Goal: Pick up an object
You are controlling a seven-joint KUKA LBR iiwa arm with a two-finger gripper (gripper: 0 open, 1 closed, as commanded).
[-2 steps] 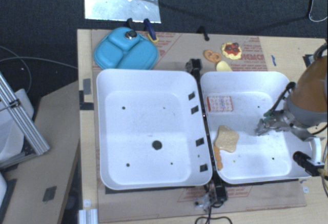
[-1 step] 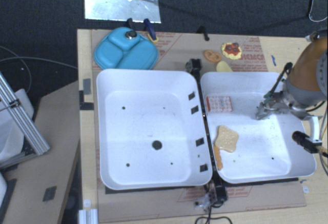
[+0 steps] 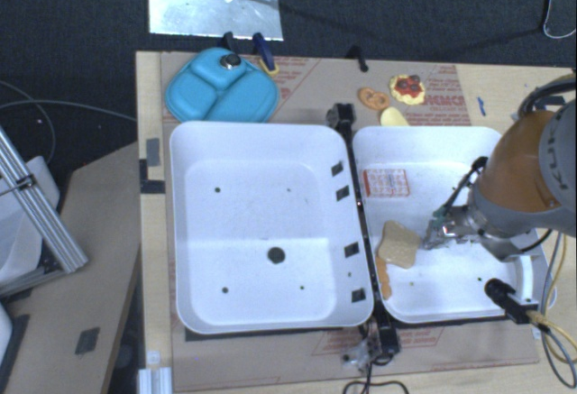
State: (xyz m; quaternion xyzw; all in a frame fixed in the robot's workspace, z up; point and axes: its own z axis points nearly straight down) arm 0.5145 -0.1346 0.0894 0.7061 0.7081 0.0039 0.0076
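- Step in hand, by judgement: approach for the grasp, nothing lifted yet.
- Gripper point(image 3: 436, 233) low in right bin point(image 3: 469, 306), just beside toast slice point(image 3: 398, 244), at its right edge.
- Toast slice lying flat near the bin's left wall.
- Finger opening: cannot tell; nothing visibly held.
- Next move calls for straddling the slice before closing.
- Farther back: red-printed card point(image 3: 386, 182) on the bin floor.
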